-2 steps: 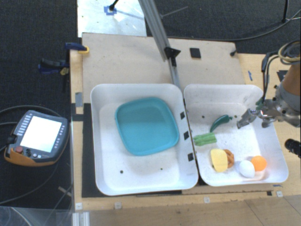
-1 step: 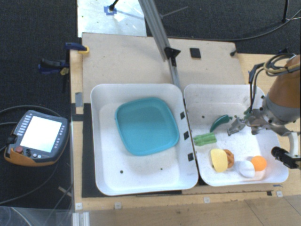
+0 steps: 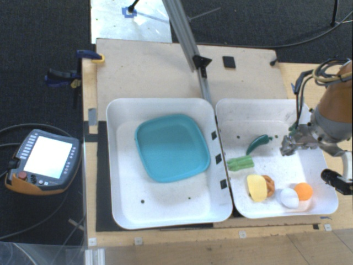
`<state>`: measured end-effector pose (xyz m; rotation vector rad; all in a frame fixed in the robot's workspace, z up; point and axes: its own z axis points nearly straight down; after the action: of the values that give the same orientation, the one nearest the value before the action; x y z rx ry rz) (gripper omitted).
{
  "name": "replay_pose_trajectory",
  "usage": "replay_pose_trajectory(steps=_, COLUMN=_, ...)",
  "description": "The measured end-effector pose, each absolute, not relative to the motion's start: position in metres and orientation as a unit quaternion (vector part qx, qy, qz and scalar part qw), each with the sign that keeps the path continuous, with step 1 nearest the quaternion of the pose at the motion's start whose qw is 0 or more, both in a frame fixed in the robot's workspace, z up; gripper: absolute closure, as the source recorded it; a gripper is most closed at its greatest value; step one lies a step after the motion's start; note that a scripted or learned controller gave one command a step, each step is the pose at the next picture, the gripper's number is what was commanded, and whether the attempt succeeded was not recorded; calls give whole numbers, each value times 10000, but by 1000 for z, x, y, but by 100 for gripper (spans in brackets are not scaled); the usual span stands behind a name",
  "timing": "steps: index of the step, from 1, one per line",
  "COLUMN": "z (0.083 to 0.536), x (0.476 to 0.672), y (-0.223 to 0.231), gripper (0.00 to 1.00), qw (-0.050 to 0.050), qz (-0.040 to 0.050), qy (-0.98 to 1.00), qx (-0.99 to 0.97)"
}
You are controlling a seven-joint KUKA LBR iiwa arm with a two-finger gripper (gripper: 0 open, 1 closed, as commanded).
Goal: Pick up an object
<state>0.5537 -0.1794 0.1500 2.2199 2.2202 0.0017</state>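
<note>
Diagonally across right bin: dark green pepper [image 3: 258,143], glossy, slim, tip toward near-left corner. Claw [image 3: 290,146] beside; grip unclear.

Left bin [image 3: 118,164]: I see a turquoise plate [image 3: 172,147] lying flat in it, taking up most of the floor.
Right bin [image 3: 242,115]: I count a dark green pepper [image 3: 258,143], a light green piece [image 3: 240,163], a yellow block [image 3: 256,187] touching a brown item [image 3: 268,185], a white egg [image 3: 289,197] and an orange ball [image 3: 303,191] in the near right corner.
Arm [image 3: 333,106]: I have it reaching in from the right, over the right bin's right side.
Gripper [image 3: 291,144]: it sits just right of the dark green pepper; I cannot tell how the jaws stand.
Table [image 3: 149,70]: a pendant [image 3: 43,162] lies on the floor to its left.
</note>
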Motion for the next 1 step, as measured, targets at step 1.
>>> replay_pose_trajectory(steps=1, z=195, x=557, y=-173, gripper=100, qw=20, qz=13, qy=7076, qx=7066)
